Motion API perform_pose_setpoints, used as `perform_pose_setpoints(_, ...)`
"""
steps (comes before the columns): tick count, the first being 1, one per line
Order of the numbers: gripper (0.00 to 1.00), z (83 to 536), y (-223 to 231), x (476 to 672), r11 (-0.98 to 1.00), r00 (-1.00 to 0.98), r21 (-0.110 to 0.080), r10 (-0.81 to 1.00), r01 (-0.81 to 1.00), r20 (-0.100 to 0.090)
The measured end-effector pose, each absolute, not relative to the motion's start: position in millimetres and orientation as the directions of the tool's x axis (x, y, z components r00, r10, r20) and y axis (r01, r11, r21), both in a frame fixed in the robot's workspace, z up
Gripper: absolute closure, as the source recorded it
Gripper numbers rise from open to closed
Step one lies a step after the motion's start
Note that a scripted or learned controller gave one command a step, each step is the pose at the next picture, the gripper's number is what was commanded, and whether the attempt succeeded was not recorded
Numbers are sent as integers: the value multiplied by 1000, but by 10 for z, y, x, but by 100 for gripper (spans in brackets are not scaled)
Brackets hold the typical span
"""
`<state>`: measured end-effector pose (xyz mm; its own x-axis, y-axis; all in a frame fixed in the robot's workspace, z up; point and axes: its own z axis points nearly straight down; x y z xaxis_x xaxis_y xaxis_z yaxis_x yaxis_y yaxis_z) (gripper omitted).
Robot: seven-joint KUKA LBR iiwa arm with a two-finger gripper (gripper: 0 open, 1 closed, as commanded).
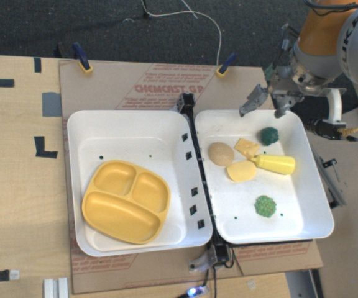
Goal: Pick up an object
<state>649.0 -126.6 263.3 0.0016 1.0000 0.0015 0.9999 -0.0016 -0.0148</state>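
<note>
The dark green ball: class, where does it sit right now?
The dark green ball lies in the right bin, near its far right corner, just beyond the yellow cylinder and below the open pincer.

- Illumination: bright, even and diffuse across the desk; no single hard source is evident.
- Shadows: soft and short; a faint one lies beneath the yellow plate, and another along the bins' shared rim.
- Glare: the white bins are near overexposure, their surface detail washed out; the orange band carries a mild sheen.
- Dark zone: the background beyond the desk is dim and grainy.
- Sharpness: moderate overall; small items and printed lettering look slightly soft, and the hand is faintly blurred.
</note>
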Motion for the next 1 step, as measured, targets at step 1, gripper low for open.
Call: perform_pose_setpoints(1,0,2718,-1261,6511,2,-2,-2,1000,1000,0)
